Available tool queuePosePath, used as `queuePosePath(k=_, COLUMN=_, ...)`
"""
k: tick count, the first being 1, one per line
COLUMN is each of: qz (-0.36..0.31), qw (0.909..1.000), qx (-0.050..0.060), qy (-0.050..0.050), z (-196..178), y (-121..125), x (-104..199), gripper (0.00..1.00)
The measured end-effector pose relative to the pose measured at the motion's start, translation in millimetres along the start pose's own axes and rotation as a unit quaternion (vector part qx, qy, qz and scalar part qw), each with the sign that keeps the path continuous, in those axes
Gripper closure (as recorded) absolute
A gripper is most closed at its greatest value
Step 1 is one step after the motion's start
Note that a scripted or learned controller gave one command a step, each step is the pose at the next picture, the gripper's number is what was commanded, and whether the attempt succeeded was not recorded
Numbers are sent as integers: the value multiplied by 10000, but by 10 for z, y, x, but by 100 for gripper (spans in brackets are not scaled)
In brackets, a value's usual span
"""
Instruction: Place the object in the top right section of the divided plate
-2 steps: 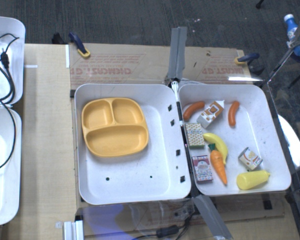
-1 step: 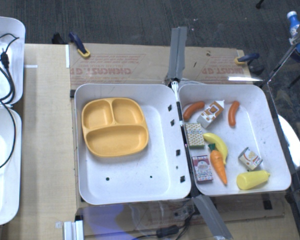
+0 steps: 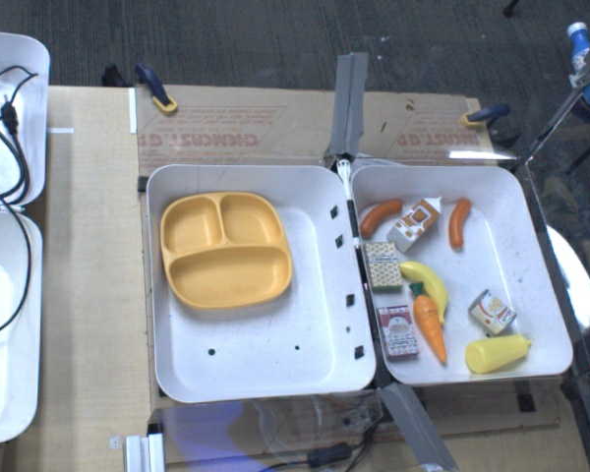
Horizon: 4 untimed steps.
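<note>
Cut off at the left edge: two white tubs [image 3: 5, 264] with black cables [image 3: 10, 155] looped across them. Cut off at the near edge too: a grey bar [image 3: 418, 431] slanting out from between the bins.

Cannot tell whether the end effector is spread or pressed together, nor how the task's things lie relative to it.

Spread over the bench [image 3: 88, 264], a brown cardboard sheet [image 3: 275, 131] with red printing along its far strip, upside down from here and too blurred to read with any certainty. Pinned at the far corners by two blue and yellow clamps [image 3: 157, 88].

On the left, the left bin [image 3: 246, 362], holding the yellow divided plate [image 3: 226, 249] toward its far left part. Three sections: two small ones far, one long one near. Top right section [image 3: 251, 219] beside the plate's far right rim.

On the right, the right bin [image 3: 541, 264], holding all the toy foods, well apart from the plate. By size: a yellow squeeze bottle [image 3: 497, 353] lying near right; a carrot [image 3: 431, 327] touching a banana [image 3: 428, 285]; two sausages [image 3: 379, 216] at the far side with a small milk carton [image 3: 414, 224] between them; a red box [image 3: 399, 332]; a greenish box [image 3: 383, 265]; a small tilted carton [image 3: 492, 312]. Labels on the boxes and cartons too small to read.
</note>
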State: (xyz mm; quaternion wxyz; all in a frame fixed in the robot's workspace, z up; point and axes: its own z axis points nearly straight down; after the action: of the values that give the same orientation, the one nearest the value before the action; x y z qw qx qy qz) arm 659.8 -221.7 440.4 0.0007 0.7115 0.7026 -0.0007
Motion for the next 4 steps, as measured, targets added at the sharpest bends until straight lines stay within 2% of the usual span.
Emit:
queuePosePath(k=1, qz=537, qw=9986, qx=16, qy=5, z=38, y=-6, x=12, gripper=100)
queuePosePath(k=3, qz=914, qw=9958, qx=22, qy=6, z=6, y=-68, x=30, gripper=100)
queuePosePath(k=4, qz=1203, qw=9927, qx=15, qy=4, z=3, y=-5, x=217, gripper=100)
